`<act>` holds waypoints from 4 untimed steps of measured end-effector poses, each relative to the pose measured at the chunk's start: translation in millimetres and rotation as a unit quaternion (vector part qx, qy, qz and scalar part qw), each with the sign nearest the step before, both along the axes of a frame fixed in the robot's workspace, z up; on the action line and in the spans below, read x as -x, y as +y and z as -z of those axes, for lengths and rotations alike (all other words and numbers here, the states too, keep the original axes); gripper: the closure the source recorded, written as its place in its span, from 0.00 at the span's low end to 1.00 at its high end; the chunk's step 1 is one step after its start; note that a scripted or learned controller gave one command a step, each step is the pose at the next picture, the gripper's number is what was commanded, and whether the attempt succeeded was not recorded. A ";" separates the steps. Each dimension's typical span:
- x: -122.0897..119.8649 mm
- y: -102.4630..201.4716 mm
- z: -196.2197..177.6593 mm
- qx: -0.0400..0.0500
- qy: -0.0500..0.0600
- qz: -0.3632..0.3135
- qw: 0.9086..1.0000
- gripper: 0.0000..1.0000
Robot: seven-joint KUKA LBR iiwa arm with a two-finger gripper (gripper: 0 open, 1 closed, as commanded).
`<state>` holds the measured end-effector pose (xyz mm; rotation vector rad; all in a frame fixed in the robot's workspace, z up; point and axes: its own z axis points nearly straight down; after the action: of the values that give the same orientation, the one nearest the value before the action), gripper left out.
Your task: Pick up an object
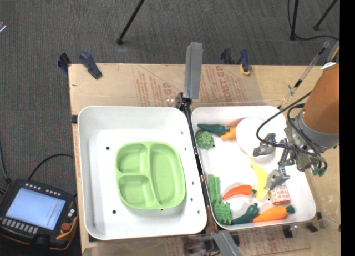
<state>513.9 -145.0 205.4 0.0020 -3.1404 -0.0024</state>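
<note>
The right bin [222, 163] holds several toy foods. Among them are a broccoli head [204, 139], a dark green pepper [213, 129], a white disc [250, 134], a yellow banana [259, 175] and a red chili [237, 191]. Along the near side lie a green leafy piece [218, 199], a dark green cucumber [246, 214], an orange carrot [272, 213] and a pink block [280, 195]. My gripper [277, 180] hangs low over the bin's right side, just above the pink block and beside the banana. I see nothing held in it.
The left bin [94, 138] holds a light green divided plate [150, 174]. A grey upright post [193, 71] stands behind the seam between the bins. Clamps sit on the bench's far edge, and a teach pendant [36, 210] lies at the lower left.
</note>
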 end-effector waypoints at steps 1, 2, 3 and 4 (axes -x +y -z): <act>6.4 -11.8 119.4 0.000 0.000 -0.018 1.000 0.00; -65.2 36.2 117.6 -0.001 -0.002 -0.034 0.999 0.00; -22.0 60.0 117.4 0.000 -0.001 -0.055 0.998 0.00; 4.2 57.4 118.8 0.000 0.001 0.009 1.000 0.00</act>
<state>509.7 -87.5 86.6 -0.0265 -3.1393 -0.0025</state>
